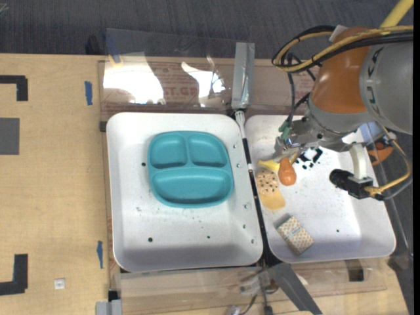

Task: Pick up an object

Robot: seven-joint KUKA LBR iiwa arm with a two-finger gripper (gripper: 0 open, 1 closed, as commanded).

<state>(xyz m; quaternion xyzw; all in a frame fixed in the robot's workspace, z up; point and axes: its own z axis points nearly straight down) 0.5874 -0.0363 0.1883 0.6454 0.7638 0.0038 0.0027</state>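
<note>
My gripper [291, 146] hangs low over the far left part of the right bin [341, 238], under the orange-banded wrist. Right beneath its tip is a small orange, carrot-like object [287, 172]; whether the two touch I cannot tell. Left of the orange piece lies a yellow speckled wedge [268, 188], close to the bin's left wall. A small patterned box [295, 234] rests nearer the front. Small dark bits [310, 156] lie beside the gripper.
The left bin [125, 235] holds a teal divided plate [190, 168]. A black part with a cable [349, 182] reaches over the right bin's right side. A clear plastic sheet [170, 77] stands behind the bins.
</note>
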